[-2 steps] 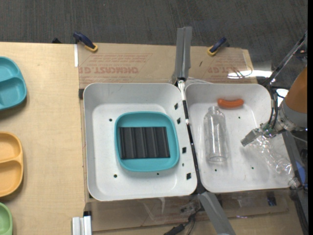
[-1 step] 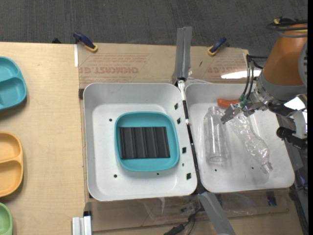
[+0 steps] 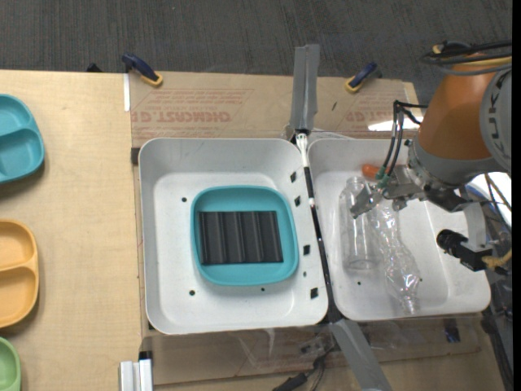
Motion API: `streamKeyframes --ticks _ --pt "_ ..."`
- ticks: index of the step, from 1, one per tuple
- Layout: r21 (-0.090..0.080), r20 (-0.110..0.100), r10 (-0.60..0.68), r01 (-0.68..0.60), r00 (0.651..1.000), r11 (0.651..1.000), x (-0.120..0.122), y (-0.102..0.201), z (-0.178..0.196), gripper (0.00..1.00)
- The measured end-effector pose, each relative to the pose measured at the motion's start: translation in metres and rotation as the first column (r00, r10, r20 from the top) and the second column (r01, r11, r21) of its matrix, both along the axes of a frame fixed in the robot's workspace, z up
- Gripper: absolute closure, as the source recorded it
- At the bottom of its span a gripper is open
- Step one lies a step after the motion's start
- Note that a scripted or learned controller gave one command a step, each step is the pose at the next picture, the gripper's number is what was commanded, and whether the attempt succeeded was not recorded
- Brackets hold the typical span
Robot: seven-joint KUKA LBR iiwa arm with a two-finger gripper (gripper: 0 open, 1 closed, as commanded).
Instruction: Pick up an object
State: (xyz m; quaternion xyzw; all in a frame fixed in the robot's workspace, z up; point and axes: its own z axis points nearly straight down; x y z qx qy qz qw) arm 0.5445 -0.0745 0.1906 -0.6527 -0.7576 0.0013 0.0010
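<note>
Two shallow white bins are set side by side on the surface [image 3: 73, 104]. In the left bin [image 3: 163, 218] a teal tray [image 3: 244, 271] with a dark ribbed insert [image 3: 240, 236] is seen lying flat near the middle. In the right bin [image 3: 464, 287] a clear plastic cup [image 3: 358, 235] and a crumpled clear plastic bottle [image 3: 399, 263] are seen lying close together, the bottle stretched toward the near right corner. A small orange object [image 3: 370, 171] is glimpsed at the far side of this bin, partly hidden.

The arm [image 3: 460, 120] is extended in from the right, and the pincer [image 3: 376, 195] is lowered over the far part of the right bin, right at the upper end of the clear plastic; whether it is released or clenched cannot be told, and contact with the plastic cannot be judged.

A grey bar [image 3: 305, 88] is stood between the bins at the far edge. Two blue-and-yellow clamps [image 3: 142, 69] are fixed along the far edge of the cardboard sheet [image 3: 212, 108]. At the left edge, a teal plate [image 3: 16, 149], an orange plate [image 3: 15, 271] and a green plate [image 3: 6, 365] are laid out, well apart from the bins
</note>
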Motion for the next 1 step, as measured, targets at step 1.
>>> streamKeyframes --ticks 1 --pt "-0.002 0.022 -0.139 0.139 0.990 0.990 0.0269 -0.0203 -0.0429 1.00"
